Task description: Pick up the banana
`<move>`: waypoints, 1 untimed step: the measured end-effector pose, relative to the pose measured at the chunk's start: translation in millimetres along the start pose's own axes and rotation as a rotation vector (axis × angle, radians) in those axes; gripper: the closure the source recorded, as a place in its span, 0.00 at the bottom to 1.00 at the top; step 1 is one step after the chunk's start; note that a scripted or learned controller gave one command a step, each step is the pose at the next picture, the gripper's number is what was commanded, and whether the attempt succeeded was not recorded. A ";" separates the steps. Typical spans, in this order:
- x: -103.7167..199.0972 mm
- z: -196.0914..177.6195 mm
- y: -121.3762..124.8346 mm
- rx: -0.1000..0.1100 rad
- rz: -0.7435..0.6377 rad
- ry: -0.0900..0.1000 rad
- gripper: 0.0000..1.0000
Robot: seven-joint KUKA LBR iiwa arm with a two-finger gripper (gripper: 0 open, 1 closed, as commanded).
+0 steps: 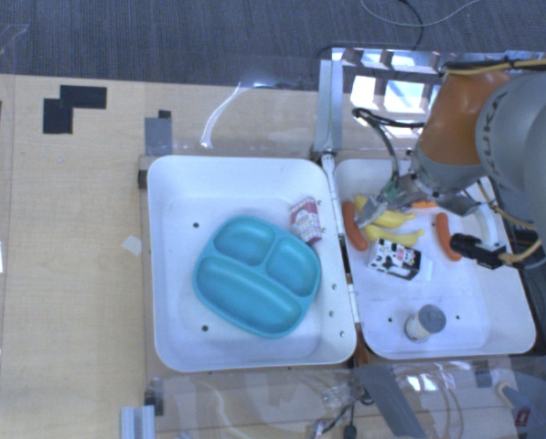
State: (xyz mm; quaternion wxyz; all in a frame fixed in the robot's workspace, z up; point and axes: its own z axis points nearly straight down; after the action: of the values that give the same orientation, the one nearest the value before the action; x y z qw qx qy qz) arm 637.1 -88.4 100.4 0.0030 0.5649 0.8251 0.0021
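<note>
A: Where was the banana [393,228] located?
B: It was found lying in the right bin [455,337], at its far left, beside a hot dog [353,226].
A: And the gripper [379,208]?
B: It was positioned directly over the banana; its state could not be determined. Lifting was judged outstanding.

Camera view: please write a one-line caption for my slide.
Grey arm's claw reaches down onto the yellow banana in the right white bin; a blue divided plastic plate sits in the left white bin.
</note>
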 end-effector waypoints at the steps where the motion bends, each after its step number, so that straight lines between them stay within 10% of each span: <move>1: -0.1 -12.5 2.6 -0.007 -0.002 -0.003 1.00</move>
State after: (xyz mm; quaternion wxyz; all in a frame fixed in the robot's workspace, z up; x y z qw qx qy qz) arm 639.5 -87.6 112.9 0.0063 0.5643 0.8256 0.0043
